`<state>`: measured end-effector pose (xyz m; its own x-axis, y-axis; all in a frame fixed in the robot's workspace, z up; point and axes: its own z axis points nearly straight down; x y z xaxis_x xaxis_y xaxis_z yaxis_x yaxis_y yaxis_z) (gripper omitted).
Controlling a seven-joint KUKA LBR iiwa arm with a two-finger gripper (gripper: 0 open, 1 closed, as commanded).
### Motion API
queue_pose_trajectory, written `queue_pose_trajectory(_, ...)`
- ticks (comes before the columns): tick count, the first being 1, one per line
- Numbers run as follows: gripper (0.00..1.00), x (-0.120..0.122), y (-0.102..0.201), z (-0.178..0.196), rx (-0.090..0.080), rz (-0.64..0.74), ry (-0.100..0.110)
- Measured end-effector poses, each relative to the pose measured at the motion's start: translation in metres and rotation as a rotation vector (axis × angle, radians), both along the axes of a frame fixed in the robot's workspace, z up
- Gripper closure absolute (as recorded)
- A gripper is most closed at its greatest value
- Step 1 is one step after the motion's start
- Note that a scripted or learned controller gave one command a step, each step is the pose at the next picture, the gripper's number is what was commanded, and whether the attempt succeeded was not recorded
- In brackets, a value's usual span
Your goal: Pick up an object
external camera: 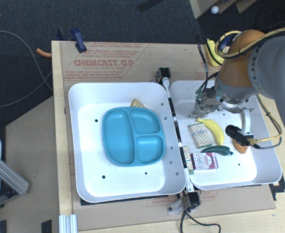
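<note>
Low in the right bin [266, 166] near its far-left corner, the pincer [202, 106], its state unclear, should descend squarely over the adjacent banana [214, 129] before closing.

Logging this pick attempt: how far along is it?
Done: the arm has reached into the right white bin, with the gripper low near the curved yellow banana. In hand: nothing visibly between the fingers. Left: grasping and lifting; the banana, speckled sponge block and small printed packet all lie on the bin floor.
</note>
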<state>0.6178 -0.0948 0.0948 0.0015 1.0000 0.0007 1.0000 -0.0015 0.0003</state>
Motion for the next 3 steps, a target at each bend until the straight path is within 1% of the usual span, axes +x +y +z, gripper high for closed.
queue_pose_trajectory(1, 0.0, 0.0, 0.0, 0.0, 0.0, 0.0, 0.0)
queue_pose_trajectory(2, 0.0, -0.038, -0.006, -0.011, 0.0, 0.001, 0.003)
queue_pose_trajectory(3, 0.0, -0.075, -0.013, -0.01, 0.0, 0.0, 0.002)
